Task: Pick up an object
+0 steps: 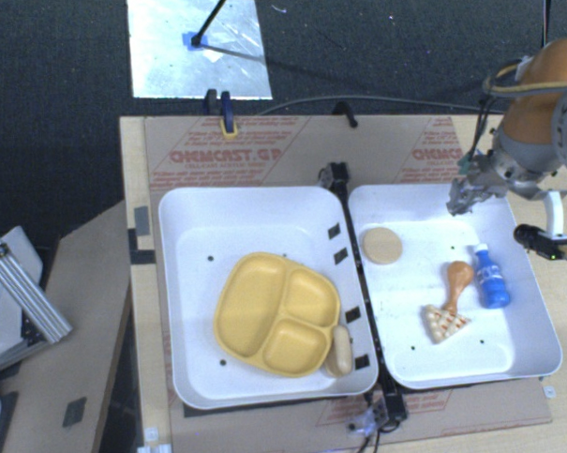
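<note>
Past bread roll (341, 351), arm (532, 125) reaches down-left.

light: bright, even | glare: foil sheet (199, 44) | shadows: soft, faint | focus: slightly soft

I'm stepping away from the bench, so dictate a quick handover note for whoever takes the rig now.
Tool: over the right bin's far edge, nothing seen in it.
Right bin: tan disc, blue bottle, orange-handled brush.
Left bin: yellow divided tray, with a beige oblong piece at its near right corner.
Done: nothing picked yet.
Left: descend on one object, grasp, lift.
</note>
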